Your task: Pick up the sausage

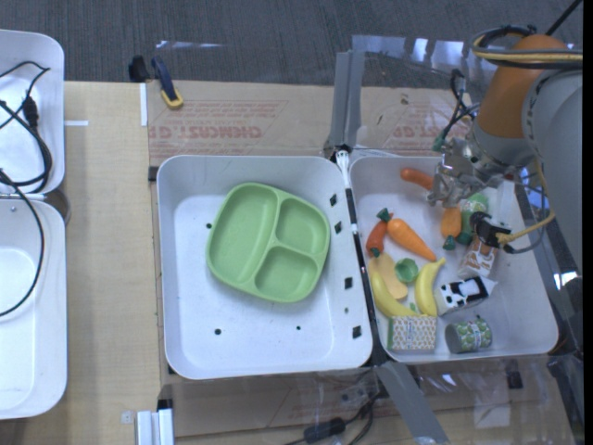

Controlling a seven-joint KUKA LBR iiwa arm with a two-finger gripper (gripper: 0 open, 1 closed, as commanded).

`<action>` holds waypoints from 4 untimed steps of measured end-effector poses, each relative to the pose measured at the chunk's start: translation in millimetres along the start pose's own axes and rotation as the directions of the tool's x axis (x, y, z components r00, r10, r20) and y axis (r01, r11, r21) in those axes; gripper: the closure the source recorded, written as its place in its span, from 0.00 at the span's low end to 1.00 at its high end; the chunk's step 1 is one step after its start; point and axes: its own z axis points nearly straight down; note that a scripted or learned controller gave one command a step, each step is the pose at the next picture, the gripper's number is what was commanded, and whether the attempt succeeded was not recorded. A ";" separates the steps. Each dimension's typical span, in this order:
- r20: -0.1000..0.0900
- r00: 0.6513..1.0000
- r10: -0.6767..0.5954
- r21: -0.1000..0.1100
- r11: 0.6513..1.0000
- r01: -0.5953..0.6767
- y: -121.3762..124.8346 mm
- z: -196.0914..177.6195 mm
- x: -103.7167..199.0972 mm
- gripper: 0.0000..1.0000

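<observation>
So gripper (448,185) hovers low over far end of right bin (528,346) — fingers too murky, can't tell if spread or clenched. Sausage (417,178) just left of it, touching or not unclear. Carrot (409,237) nearer camera, green plate (269,241) well off left.
</observation>
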 end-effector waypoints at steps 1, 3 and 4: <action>0.000 0.999 -0.032 -0.003 0.999 0.032 -14.8 19.3 52.7 1.00; -0.003 0.893 0.450 -0.006 0.893 -0.450 -27.6 -81.4 95.9 1.00; -0.002 0.893 0.450 -0.005 0.893 -0.450 -27.8 -80.9 95.8 0.00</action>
